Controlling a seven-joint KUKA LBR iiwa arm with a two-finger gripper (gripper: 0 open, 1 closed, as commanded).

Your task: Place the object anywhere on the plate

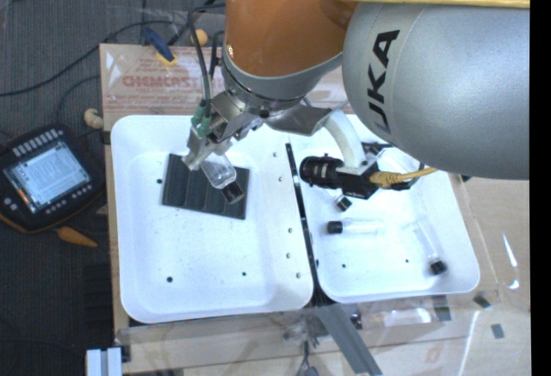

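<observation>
Vial [219,171]: clear body with a black cap, sits over the upper right part of the plate [184,190], cap end pointing down-right toward the plate's right edge. Can't tell if it rests on the plate or hangs just above it.

Plate: dark, flat, rectangular, slightly skewed, in the upper half of the left bin [138,280].

Gripper [203,157]: directly over the plate's top edge, tip right at the vial's upper end and apparently touching it. Grip state: can't tell from this angle, the tip is too small and blends into the clear vial. Not calling it a grasp.

Arm comes in from the upper right; the orange band and grey link cover the back of both bins.

Right bin [392,284]: two more clear vials, one lying near the centre [362,229] with its black cap to the left, one toward the right wall [427,243] with its cap at the lower end. Small black piece [343,203] just above the centre one.

Off the bench, left: teach pendant [47,175] on the floor.
</observation>
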